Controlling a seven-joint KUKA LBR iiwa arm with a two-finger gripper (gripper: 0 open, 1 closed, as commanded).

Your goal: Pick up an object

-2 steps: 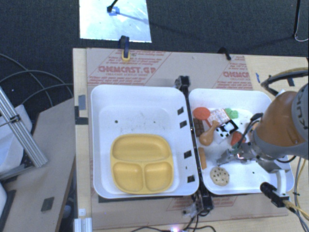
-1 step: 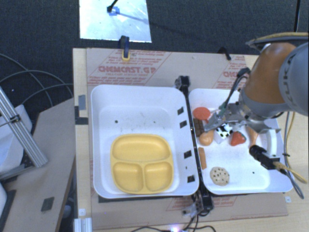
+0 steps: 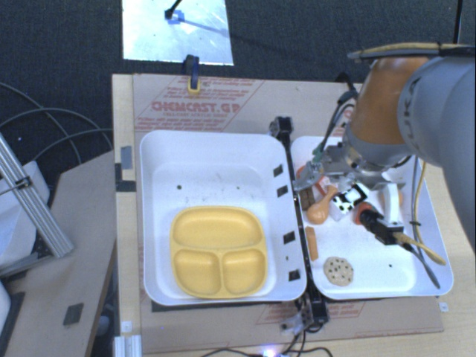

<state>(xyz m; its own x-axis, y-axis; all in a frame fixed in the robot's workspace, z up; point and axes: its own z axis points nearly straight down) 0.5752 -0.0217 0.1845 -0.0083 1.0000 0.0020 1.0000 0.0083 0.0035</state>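
The camera view looks down at a slant on the bench [image 3: 124,229], which stands on a dark carpet floor [image 3: 59,50]. A cardboard sheet [image 3: 201,106] with red print lies on the bench under both bins, and a blue and yellow clamp [image 3: 193,74] holds its far edge. Behind it, a shiny metal sheet [image 3: 178,21] lies on the floor. At the left edge stands a slanted aluminium frame [image 3: 30,199].

The left bin [image 3: 160,199] holds a yellow divided plate [image 3: 219,250], which lies flat in the near half. The far half of this bin is bare white floor. Black clips [image 3: 282,129] sit along the line where the two bins meet.

The things to pick are all in the right bin [image 3: 394,274]. A cookie [image 3: 338,271] lies near its front edge. An orange stick [image 3: 312,242] lies close along the left wall. Farther back are an orange pear-shaped piece [image 3: 320,210], a black and white block [image 3: 343,201] just beside it, and a small red-orange thing [image 3: 364,214].

The arm [image 3: 394,103] reaches in from the right and covers the far part of the right bin. The tool [image 3: 321,171] is low over the far left part of this bin, near the wall, just above the pear-shaped piece. I cannot tell whether the tool is open or closed, or whether it grips anything. The front right part of this bin shows bare floor.
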